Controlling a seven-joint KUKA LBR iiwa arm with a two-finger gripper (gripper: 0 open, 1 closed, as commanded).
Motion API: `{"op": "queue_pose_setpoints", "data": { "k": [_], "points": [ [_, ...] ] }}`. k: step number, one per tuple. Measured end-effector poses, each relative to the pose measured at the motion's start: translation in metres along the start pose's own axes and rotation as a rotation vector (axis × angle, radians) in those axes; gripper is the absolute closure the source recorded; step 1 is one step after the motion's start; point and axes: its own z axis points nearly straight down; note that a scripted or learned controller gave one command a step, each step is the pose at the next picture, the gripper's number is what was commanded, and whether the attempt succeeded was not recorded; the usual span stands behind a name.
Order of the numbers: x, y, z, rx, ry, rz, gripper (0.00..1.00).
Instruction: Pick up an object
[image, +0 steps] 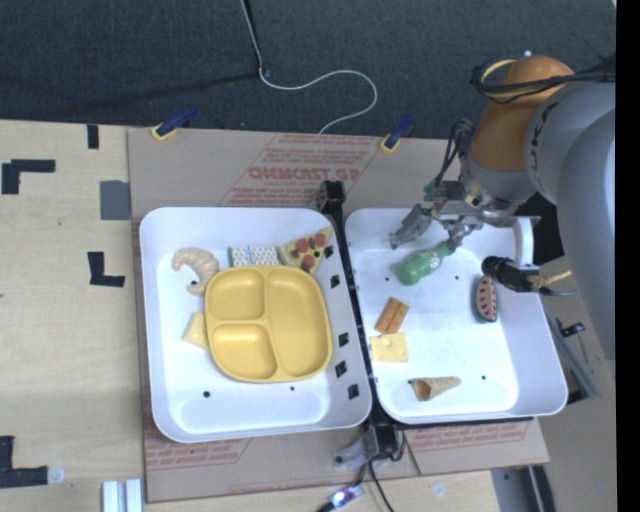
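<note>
My gripper (430, 236) hangs over the back of the right bin (520, 385), its two grey fingers spread apart and open. Just below the fingertips lies a green pickle-shaped toy (420, 266), not between the fingers. A watermelon slice (486, 298) lies by the right wall. An orange-brown wafer (391, 315), a yellow cheese square (390, 347) and an ice-cream cone (435, 386) lie toward the bin's left and front.
The left bin (170, 400) holds a yellow divided plate (268, 322), a croissant (197, 263), a pizza slice (309, 247), a patterned cracker (252, 257) and a cheese wedge (194, 328). A black divider (345, 300) separates the bins. A white cable (320, 85) lies behind.
</note>
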Motion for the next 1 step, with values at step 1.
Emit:
{"op": "queue_pose_setpoints", "data": {
  "k": [1],
  "points": [
    [0.0023, 0.0067, 0.0416, -0.010, -0.004, -0.003, 0.00]
  ]
}}
